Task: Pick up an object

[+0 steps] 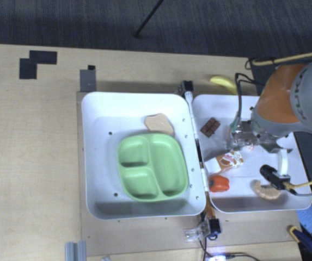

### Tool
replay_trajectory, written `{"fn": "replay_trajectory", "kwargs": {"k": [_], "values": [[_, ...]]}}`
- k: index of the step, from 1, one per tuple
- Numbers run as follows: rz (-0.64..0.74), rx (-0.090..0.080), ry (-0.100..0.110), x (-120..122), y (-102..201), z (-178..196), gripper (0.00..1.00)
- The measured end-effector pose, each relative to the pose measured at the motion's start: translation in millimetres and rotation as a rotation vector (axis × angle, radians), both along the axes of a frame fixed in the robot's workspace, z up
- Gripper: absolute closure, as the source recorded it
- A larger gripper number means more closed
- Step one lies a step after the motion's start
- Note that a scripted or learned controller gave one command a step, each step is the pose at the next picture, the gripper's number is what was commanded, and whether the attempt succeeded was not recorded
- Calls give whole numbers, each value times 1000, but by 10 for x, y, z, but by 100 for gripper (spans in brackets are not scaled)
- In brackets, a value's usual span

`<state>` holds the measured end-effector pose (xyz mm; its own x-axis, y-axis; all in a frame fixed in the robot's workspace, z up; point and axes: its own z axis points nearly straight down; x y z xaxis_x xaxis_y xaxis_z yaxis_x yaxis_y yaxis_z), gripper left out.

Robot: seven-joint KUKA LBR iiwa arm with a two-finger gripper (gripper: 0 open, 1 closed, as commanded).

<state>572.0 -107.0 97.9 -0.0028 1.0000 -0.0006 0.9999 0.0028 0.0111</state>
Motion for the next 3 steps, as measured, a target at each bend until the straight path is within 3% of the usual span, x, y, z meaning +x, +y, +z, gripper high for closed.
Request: {"fn": "replay_trajectory", "kwargs": {"k": [1, 2, 3], "values": [[3, 2, 7, 588, 853, 878, 100], [2, 1, 9, 582, 843, 870, 0], [0, -1, 11, 398, 163, 333, 0]]}}
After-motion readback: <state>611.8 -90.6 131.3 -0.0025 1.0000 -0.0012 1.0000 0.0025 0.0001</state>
